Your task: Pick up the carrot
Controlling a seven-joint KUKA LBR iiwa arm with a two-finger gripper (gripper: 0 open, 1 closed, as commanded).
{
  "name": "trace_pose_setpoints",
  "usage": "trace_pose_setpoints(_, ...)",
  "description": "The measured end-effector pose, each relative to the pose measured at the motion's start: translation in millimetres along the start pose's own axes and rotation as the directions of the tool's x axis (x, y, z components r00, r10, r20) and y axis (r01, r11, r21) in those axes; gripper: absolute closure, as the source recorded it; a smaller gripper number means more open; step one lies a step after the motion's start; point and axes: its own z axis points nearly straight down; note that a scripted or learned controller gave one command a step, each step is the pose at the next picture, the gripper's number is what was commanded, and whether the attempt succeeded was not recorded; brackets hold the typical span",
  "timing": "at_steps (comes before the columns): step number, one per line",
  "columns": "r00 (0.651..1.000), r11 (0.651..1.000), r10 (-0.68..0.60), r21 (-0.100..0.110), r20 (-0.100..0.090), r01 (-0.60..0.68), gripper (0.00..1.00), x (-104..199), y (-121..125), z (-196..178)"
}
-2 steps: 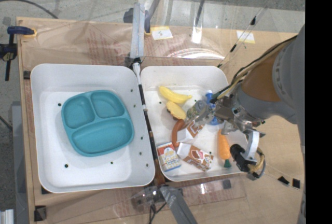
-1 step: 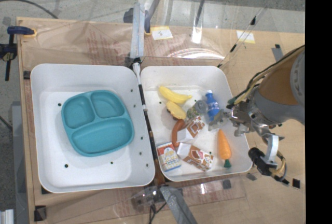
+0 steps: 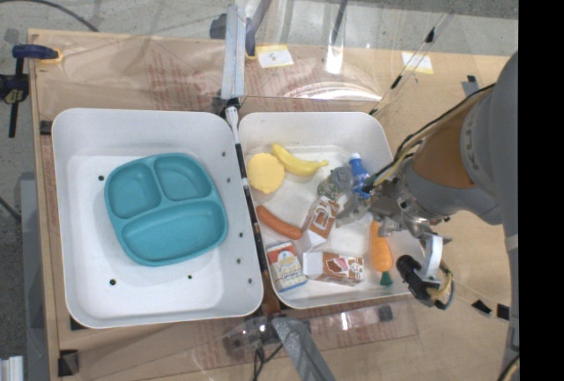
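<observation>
White bins sit side by side on a bench. The left bin (image 3: 79, 194) holds a teal plate (image 3: 165, 207) with three compartments, lying near its middle. The right bin (image 3: 370, 128) holds a jumble of toy food. A banana (image 3: 297, 161) lies near its far edge, with a round yellow item (image 3: 265, 173) touching the banana's left end. A sausage (image 3: 279, 222) lies slantwise by the left wall. Small printed packets (image 3: 284, 265) lie along the near edge, and another (image 3: 322, 216) rests near the middle. A blue-capped bottle (image 3: 356, 168) lies toward the right wall.

The carrot (image 3: 381, 252) lies in the near right corner of the right bin, orange with a green tip pointing to the near edge. The grey arm (image 3: 463, 163) reaches in over the right wall. Its gripper (image 3: 363, 197) hangs just above the carrot's far end, among the bottle and packets. How its fingers stand cannot be told, and nothing is seen between them.
</observation>
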Motion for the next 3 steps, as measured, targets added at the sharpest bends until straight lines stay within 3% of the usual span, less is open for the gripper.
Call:
trace_pose_setpoints(1, 0.969, 0.968, -0.248, -0.023, 0.006, 0.248, 0.0, -4, 21, 6)
trace_pose_setpoints(2, 0.902, 0.902, -0.431, 0.001, -0.001, 0.431, 0.0, -8, 3, 17)
trace_pose_setpoints(3, 0.955, 0.955, -0.298, 0.001, -0.001, 0.298, 0.0, -2, 37, 19)
